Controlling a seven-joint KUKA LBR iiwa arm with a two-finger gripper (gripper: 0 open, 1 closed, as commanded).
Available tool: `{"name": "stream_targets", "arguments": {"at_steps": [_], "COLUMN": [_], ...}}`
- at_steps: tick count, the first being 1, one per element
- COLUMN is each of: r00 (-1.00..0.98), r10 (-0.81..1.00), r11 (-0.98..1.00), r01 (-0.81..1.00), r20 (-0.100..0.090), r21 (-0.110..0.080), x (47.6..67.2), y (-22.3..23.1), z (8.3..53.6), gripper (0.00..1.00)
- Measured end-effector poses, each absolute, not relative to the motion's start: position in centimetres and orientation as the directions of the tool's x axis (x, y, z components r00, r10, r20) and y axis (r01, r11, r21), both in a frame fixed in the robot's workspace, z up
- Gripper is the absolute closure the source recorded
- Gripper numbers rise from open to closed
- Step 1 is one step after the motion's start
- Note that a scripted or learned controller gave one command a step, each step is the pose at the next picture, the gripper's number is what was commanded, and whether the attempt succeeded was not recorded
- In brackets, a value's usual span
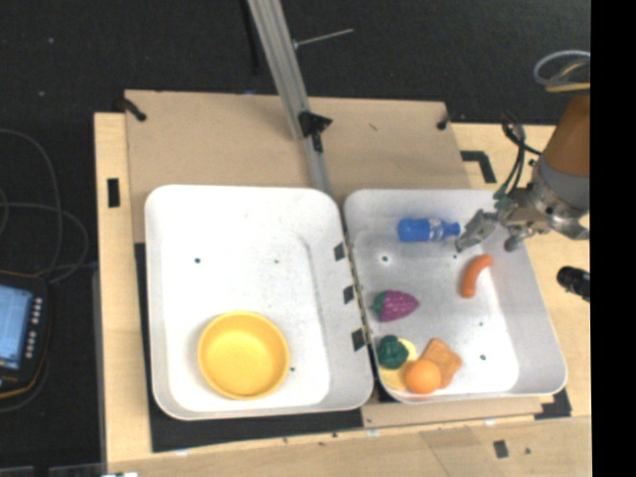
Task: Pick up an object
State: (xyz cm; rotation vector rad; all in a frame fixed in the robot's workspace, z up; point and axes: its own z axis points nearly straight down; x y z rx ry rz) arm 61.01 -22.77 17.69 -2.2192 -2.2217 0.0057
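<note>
Pincer (pixel 494 229) hung open and empty over right bin (pixel 537 366), blue bottle (pixel 428 230) just left of it, orange carrot (pixel 474 274) just below, purple toy (pixel 396 305) nearer middle, yellow bowl (pixel 242 354) in left bin (pixel 179 217).

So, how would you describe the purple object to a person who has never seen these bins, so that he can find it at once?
Look at the right bin, the one holding several small toys. The purple object lies near that bin's left wall, about halfway down, below the blue bottle and above the green toy. It is the only purple thing there, rounded, with a small green end.
</note>
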Motion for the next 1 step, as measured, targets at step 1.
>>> {"name": "stream_targets", "arguments": {"at_steps": [1], "r00": [-0.005], "r10": [1.000], "r11": [0.005], "r01": [1.000], "r20": [-0.001], "r21": [-0.003], "x": [61.79], "y": [-22.72], "z": [13.02], "gripper": [0.00]}}
